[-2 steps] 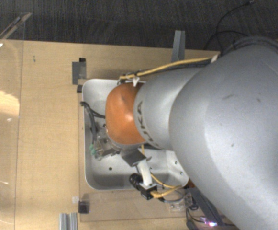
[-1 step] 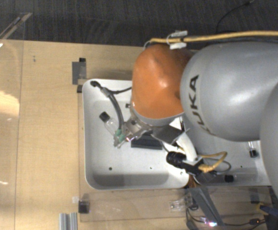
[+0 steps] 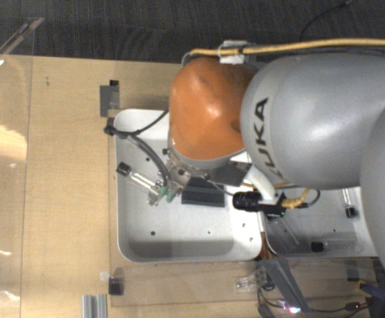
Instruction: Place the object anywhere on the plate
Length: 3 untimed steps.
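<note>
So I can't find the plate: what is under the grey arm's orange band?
Under the orange band lies the left shallow white bin; its bare floor shows below, while the arm covers the rest.

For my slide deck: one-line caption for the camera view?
KUKA arm reaches over the left white bin, claw low inside it.

1. Two shallow white plastic bins: left bin [image 3: 179,247], right bin [image 3: 311,234].
2. One grey metal robot arm [image 3: 325,118] with one orange band [image 3: 205,111].
3. One light wooden desk [image 3: 53,177].
4. One yellow cable [image 3: 311,44] along the arm's top.
5. Two small black clamps at the desk: [image 3: 110,97], [image 3: 116,285].
</note>
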### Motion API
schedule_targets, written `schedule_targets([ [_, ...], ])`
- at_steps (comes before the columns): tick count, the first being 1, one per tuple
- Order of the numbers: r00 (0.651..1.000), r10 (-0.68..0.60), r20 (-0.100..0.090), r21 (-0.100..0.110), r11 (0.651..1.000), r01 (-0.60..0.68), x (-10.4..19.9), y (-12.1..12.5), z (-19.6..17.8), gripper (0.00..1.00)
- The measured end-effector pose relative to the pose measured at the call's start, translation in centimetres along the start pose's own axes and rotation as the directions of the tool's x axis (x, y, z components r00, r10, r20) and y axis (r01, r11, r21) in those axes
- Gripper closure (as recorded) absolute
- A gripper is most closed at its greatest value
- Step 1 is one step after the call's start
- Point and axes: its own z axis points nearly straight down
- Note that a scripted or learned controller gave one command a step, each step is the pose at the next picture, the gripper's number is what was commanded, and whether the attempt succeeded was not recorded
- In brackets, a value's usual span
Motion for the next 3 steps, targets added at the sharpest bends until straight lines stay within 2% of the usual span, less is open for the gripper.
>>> schedule_targets([
  [1,0.999,-0.046,0.001,0.011,0.999,0.046,-5.3,4.6,13.8,1.00],
  [2,0.822,0.570,0.001,0.002,0.822,-0.570,-8.2,7.7,14.0,1.00],
  [3,0.966,0.257,0.001,0.001,0.966,-0.257,-15.0,8.3,15.3,1.00],
])
